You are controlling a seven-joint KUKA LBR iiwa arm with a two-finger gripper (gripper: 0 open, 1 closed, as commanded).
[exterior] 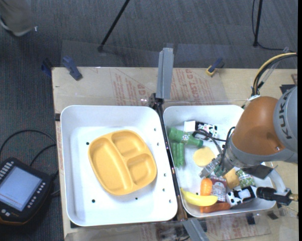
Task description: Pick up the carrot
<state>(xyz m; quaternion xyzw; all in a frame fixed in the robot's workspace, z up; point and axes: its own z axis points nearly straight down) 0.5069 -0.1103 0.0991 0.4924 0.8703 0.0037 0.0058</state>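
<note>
**A:** Where is the arm (264, 129) sitting right now?

**B:** It is reaching in over the right bin (226, 109), coming from the bin's right side. The big orange band is hanging above the bin's right half, and the wrist is angling down and leftward toward the bin's middle.

**A:** And the gripper (214, 168)?

**B:** It is pointing down into the clutter near the centre of the right bin, just below the round yellow disc (203, 156). It is dark and partly covered by the wrist, so I cannot tell how it is set or whether anything is in it.

**A:** Where is the carrot (206, 187) lying?

**B:** In the right bin, toward its front edge, just below and a little left of the gripper. It is showing as a short orange piece, sitting right above the banana (198, 199) and beside a red packet (218, 188). Whether the gripper is touching it, I cannot tell.

**A:** What else is lying in that bin?

**B:** Green vegetables (183, 142) are lying along its left side, near the divider. A black and white box (207, 129) is resting toward the back.

**A:** And beside that bin?

**B:** The left bin (70, 134) is holding a yellow divided plate (122, 161), lying flat, well apart from the arm.
</note>
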